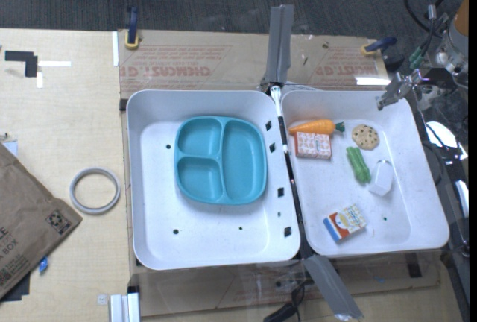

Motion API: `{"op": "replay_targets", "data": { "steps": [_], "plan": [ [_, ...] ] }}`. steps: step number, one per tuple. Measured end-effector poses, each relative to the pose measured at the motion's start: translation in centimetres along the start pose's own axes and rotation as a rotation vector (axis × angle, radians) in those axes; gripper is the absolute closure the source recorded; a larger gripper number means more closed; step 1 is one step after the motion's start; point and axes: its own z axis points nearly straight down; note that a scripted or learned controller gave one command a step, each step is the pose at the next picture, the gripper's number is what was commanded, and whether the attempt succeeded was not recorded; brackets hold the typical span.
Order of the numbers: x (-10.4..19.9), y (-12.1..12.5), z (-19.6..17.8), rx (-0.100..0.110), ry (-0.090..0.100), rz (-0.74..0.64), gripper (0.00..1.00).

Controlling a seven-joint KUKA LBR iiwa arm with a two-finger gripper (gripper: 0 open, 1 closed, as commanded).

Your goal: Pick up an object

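Table [67, 127] with two white bins; left bin [149, 238] has a teal divided plate [221, 160]. Right bin [417, 231] holds carrot [313, 126], red-white box [313, 144], cookie [365, 136], green pod [358, 165], white piece [381, 178], small carton [345, 223]. Pincer [399, 89] sits at right bin's far right corner, state can't tell.

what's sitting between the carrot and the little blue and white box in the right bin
In the camera view, the red patterned box lies just below the carrot; further on toward the blue and white box is bare bin floor.
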Motion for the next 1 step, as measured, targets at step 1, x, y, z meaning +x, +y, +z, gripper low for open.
{"op": "replay_targets", "data": {
  "steps": [1],
  "plan": [
    [-0.09,1.31,17.47,-0.002,0.000,0.090,0.00]
  ]
}}
